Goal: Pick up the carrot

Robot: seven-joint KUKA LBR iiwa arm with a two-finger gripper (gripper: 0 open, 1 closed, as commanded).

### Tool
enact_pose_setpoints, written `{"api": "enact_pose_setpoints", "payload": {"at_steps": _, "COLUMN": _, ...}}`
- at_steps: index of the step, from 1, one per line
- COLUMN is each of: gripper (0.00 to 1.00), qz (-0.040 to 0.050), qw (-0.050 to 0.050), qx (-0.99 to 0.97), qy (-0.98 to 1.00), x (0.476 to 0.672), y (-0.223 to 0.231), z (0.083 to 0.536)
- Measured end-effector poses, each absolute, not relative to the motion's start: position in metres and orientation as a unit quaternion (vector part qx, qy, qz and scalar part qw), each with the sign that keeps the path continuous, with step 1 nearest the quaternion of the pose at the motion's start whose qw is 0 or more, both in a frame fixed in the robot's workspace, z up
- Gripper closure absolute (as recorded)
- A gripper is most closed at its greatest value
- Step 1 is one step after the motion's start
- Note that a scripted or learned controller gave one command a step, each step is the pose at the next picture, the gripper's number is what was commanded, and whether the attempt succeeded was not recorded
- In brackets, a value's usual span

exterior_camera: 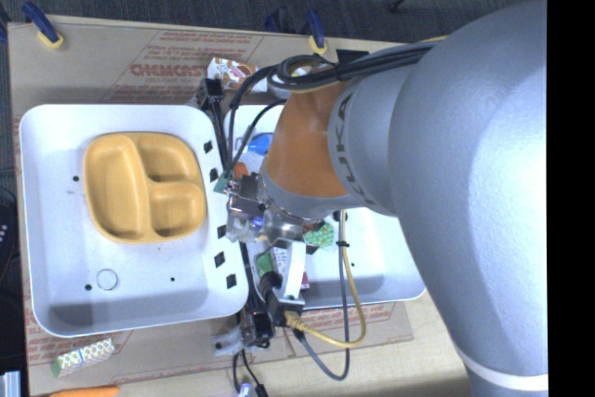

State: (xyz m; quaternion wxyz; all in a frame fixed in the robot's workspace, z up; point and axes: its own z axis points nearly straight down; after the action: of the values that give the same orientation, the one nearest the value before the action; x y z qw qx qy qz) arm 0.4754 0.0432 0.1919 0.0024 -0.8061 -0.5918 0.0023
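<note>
The grey arm with its orange band (307,144) reaches in from the right and hangs over the right bin (400,288), hiding most of it. The gripper (249,211) sits low at the right bin's left edge, close to the wall between the two bins. A small orange bit (240,170) shows just above the gripper beside the wrist; it may be the carrot, but too little of it shows to be sure. I see nothing held in the gripper.
The left bin (56,293) holds a yellow divided plate (144,186). In the right bin, a blue item (260,144) and green items (321,235) peek out from under the arm. Cables (325,339) trail over the bin's front edge. An orange object (84,391) lies on the cardboard at bottom left.
</note>
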Motion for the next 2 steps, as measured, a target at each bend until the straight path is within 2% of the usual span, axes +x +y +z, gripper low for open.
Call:
{"api": "enact_pose_setpoints", "payload": {"at_steps": 1, "gripper": 1.00, "qz": 0.0011, "qw": 0.001, "qx": -0.827, "qy": -0.563, "x": 0.4764, "y": 0.0232, "z": 0.2812}}
{"api": "enact_pose_setpoints", "payload": {"at_steps": 2, "gripper": 0.00, "qz": 0.0013, "qw": 0.002, "qx": -0.827, "qy": -0.563, "x": 0.4762, "y": 0.0235, "z": 0.2809}}
